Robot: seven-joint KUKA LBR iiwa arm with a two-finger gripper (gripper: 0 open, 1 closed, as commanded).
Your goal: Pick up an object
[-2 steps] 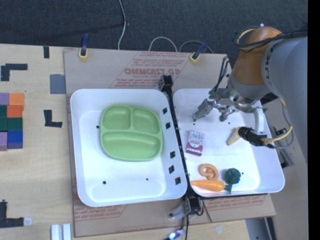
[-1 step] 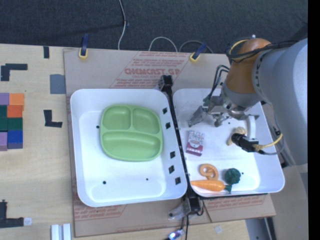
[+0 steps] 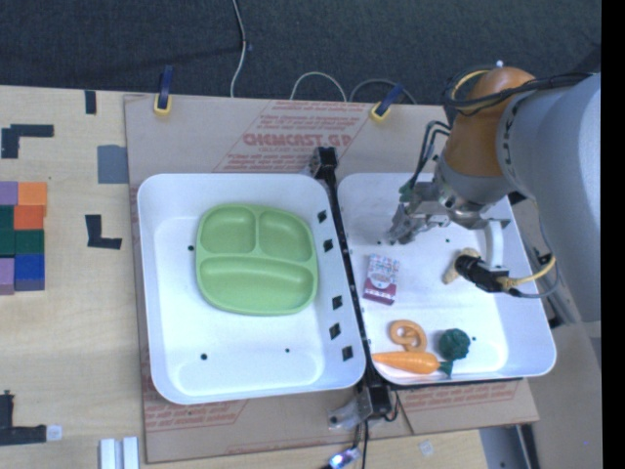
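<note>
The end effector [image 3: 400, 228] hangs low over the back part of the right bin [image 3: 520, 348], close to the divider between the two bins, and points down at bare white floor. From this angle I cannot tell whether it is apart or together. Nothing shows in its grasp.

Just in front of it, toward the near edge, lies a small pink packet [image 3: 381, 277], flat on the bin floor and apart from the tool. It looks like the closest candidate for a pick. Further forward, along the near wall, sit an orange pretzel-shaped toy [image 3: 407, 335], a toy carrot [image 3: 405, 362] and a dark green toy vegetable [image 3: 454, 343] that touches or nearly touches the carrot's leafy end.

The left bin [image 3: 166, 360] holds a green divided plate [image 3: 258, 260], lying flat. Out on the counter [image 3: 68, 360], well to the left, stands a stack of coloured blocks [image 3: 24, 237].

As I judge it, the task is at an early stage: every object rests on a bin floor, so the descent onto a target, the closing and the lift are all left.
</note>
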